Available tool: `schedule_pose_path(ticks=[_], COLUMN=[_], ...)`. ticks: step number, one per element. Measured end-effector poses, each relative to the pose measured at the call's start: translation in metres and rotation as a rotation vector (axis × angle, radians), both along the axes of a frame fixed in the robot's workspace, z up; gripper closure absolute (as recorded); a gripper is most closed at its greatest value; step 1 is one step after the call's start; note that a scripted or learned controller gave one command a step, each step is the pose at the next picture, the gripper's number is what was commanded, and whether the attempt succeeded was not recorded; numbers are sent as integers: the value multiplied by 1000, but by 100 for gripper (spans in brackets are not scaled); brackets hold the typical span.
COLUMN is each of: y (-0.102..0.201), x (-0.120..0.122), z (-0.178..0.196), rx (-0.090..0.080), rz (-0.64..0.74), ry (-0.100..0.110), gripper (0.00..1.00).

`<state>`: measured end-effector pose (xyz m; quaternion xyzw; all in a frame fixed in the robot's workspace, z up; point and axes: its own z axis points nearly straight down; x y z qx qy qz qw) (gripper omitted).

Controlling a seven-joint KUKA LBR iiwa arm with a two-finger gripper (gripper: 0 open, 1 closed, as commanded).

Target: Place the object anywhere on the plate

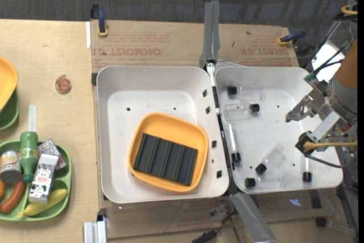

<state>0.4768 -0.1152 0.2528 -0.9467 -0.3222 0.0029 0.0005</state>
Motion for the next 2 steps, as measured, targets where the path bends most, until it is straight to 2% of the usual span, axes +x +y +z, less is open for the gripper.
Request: schedule_pose_path(ticks=[1, 2], y=[-40, -80], x=[0, 0], z=[1, 24], rx=[0, 0], rz=[-91, -161], ry=[-1, -1], gripper=[0, 0])
